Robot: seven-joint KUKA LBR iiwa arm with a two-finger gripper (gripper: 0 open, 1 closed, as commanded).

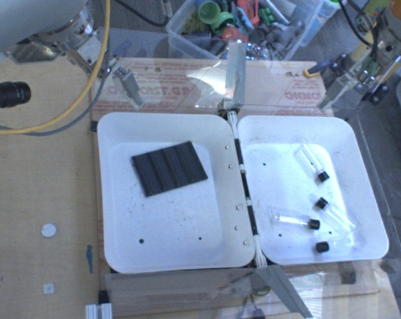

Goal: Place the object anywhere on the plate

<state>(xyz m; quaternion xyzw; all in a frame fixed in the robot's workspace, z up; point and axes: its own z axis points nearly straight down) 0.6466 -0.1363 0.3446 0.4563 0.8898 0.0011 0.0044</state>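
**Slippery vials, far plate: where this pick could fail**

The gripper [375,78] sits high at about two o'clock from the right bin [360,148], outside its rim and well apart from anything it might lift. It is too small and cluttered with cables to tell whether it is open or closed, and nothing is visibly held in it.

The task's objects appear to be four clear vials with black caps [311,166], all lying on their sides in the right bin. They are spread from its centre down toward five o'clock. The dark ribbed plate [169,168] lies flat in the left bin [121,244], at about eleven o'clock from that bin's centre and turned slightly askew.

Nothing has been picked yet, so the risks, as I judge them, lie ahead:

- The vials are round and smooth, so a closing grip off their axis would likely roll or squirt one away.
- The two lowest vials lie close together near the bin wall at five o'clock, where a descent could nudge both or catch the rim.
- Their transparent bodies could mislead a program's aim toward the caps alone.
- On release, a vial could roll along the plate's ribs and off its edge.
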